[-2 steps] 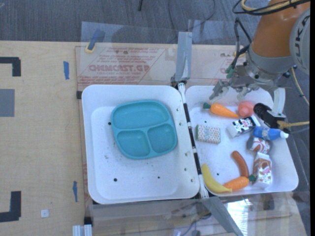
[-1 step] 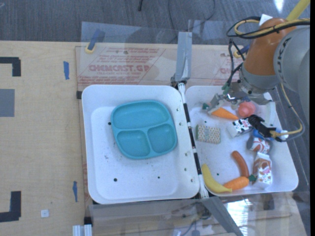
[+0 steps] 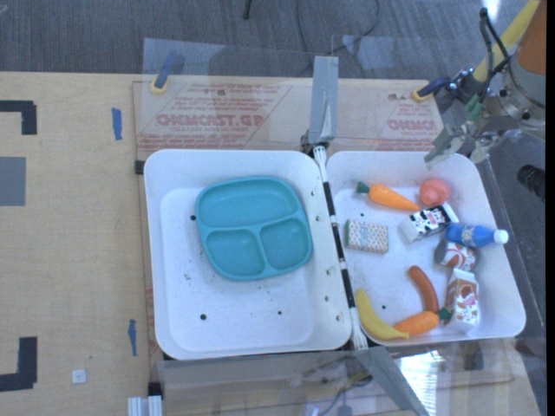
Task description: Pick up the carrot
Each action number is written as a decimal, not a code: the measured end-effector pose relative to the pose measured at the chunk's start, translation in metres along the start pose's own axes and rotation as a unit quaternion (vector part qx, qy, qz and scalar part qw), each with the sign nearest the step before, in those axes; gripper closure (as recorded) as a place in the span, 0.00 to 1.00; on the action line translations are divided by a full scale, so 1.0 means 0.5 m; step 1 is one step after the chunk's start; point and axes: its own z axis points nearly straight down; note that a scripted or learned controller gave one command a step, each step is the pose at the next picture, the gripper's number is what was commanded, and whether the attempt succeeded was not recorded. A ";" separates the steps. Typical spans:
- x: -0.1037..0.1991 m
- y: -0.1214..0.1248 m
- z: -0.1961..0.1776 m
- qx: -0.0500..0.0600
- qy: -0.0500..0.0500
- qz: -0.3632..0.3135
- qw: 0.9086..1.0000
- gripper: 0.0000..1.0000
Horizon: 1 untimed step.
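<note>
On the clear sheet (image 3: 212, 107), red "CHEMCAST GP" lettering, carrot (image 3: 390, 198) in right bin (image 3: 507, 258)

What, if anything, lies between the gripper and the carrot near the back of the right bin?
Nothing visible does. The gripper hangs over the right bin's back rim, and the carrot lies to its left on bare bin floor. The pink ball sits just right of the carrot's tip, beside that path rather than across it.
</note>
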 end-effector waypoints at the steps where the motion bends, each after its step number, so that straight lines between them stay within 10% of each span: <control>1: 0.010 0.097 0.381 0.002 0.001 0.069 0.998 0.00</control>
